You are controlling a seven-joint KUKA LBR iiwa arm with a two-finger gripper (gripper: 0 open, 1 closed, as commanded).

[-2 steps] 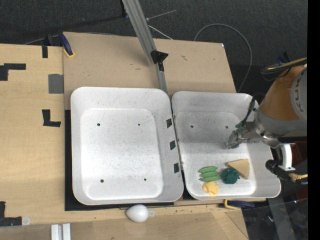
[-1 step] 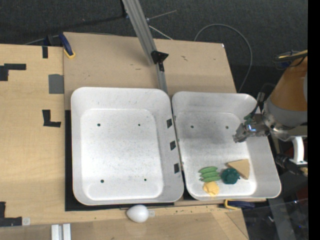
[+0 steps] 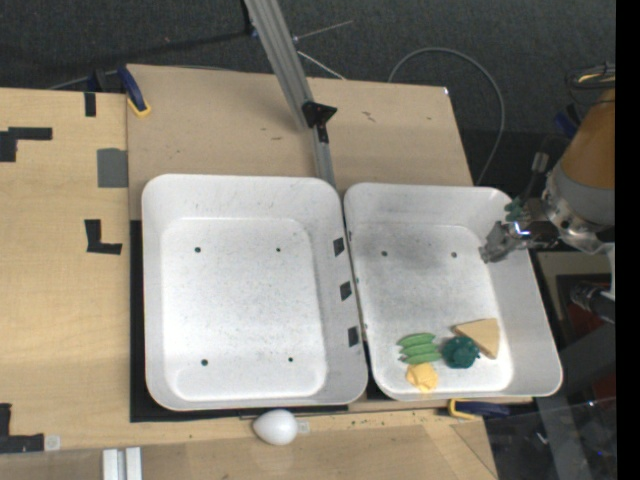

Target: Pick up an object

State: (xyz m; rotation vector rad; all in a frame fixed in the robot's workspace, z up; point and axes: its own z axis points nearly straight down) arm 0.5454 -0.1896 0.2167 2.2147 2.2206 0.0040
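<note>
Four small objects are seen clustered in the near right corner of the right bin (image 3: pixel 520 298), well below the pincer (image 3: pixel 497 245) in the view and slightly to its left. A tan wedge-shaped piece (image 3: pixel 481 336) lies closest to the pincer; just beside it, on the side away from the arm, a dark teal lump (image 3: pixel 460 353) is found, touching or nearly touching the wedge. Further left a green ridged object (image 3: pixel 419 346) lies flat, and directly beneath it a small yellow object (image 3: pixel 423 375) is placed against the bin's sloping front wall.

The pincer is held over the right rim of that bin, apart from all four objects, with nothing seen between its fingers. Whether the fingers are spread or pressed together cannot be told, since the tip is small and dark against the rim. Behind it, the grey wrist and the orange band (image 3: pixel 590 148) of the arm are seen at the view's right edge.

No brand, label or readable writing can be made out on any object or bin.

Far to the pincer's left the left bin (image 3: pixel 160 268) is set, its floor speckled with dark flecks like that of the right bin. Both bins rest on a light wooden bench (image 3: pixel 60 268) marked with black tape pieces. A white egg-shaped thing (image 3: pixel 275 427) lies on the bench in front of the left bin. A grey metal pole (image 3: pixel 285 58) slants down to the gap between the bins. Beyond the bench, dark carpet (image 3: pixel 150 18) and a thin cable (image 3: pixel 470 78) are visible.
</note>
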